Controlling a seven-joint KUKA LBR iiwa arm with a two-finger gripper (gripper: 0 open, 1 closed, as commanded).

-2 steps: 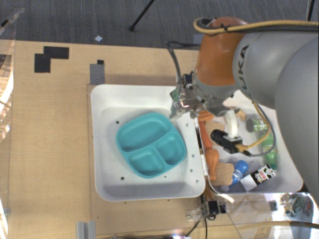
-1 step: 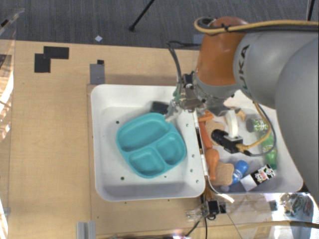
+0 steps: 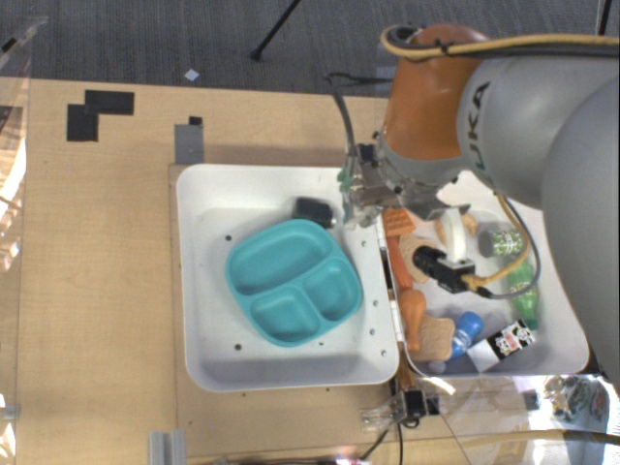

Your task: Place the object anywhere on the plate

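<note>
A small black object (image 3: 312,209) lies on the floor of the left bin (image 3: 208,294), toward its far right corner, just beside the upper right rim of the plate (image 3: 281,260); whether it touches that rim cannot be told. It is not on the plate. The plate is teal, with three compartments, and sits tilted near the middle of that bin, all three compartments bare. Just right of the black object the jaws hang over the wall shared by the two bins, and it cannot be told whether they are spread or pressed together; nothing can be seen between them. Above them rises the arm (image 3: 542,105), grey, with its orange band (image 3: 431,95) close over the wrist. The right bin (image 3: 560,332) holds a crowd of things: an orange piece (image 3: 397,226) near the shared wall, another orange piece (image 3: 415,308) nearer the camera, a brown slice (image 3: 436,335) beside it, a blue object (image 3: 467,327), a black-and-white box (image 3: 511,339) and a green item (image 3: 523,277). Both bins rest on a pale wooden counter (image 3: 97,260), which bears a black L-shaped mark (image 3: 97,112) far to the left.
</note>
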